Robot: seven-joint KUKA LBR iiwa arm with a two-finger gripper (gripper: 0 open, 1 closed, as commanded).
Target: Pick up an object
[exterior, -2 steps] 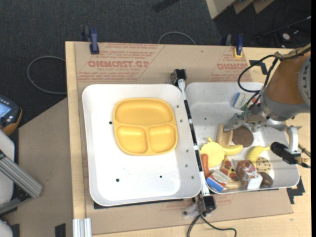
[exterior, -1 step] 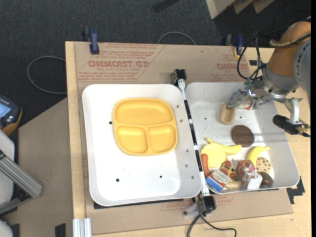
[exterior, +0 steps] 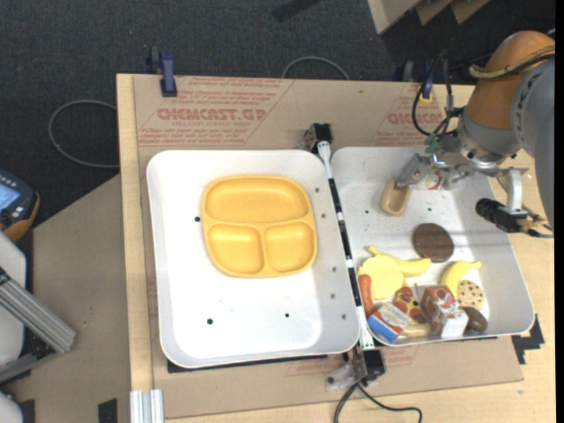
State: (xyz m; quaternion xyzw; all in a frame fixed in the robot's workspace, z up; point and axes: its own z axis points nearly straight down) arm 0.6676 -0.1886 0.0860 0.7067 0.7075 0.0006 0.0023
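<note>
Divided tray [exterior: 259, 223] in left bin [exterior: 176, 263]; toy food [exterior: 423, 293] in right bin [exterior: 511, 271].

Bright, even light from overhead; the two white bins [exterior: 176, 236] glare almost featureless. Soft shadow pools under my arm [exterior: 507, 104] at upper right. The dark floor [exterior: 70, 42] goes murky, and everything looks slightly soft and grainy.

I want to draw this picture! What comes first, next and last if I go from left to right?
Blue clamp → yellow three-part plastic tray in the left white bin → tan cork-shaped cylinder → round brown disc → grey gripper of the orange-banded arm.
</note>
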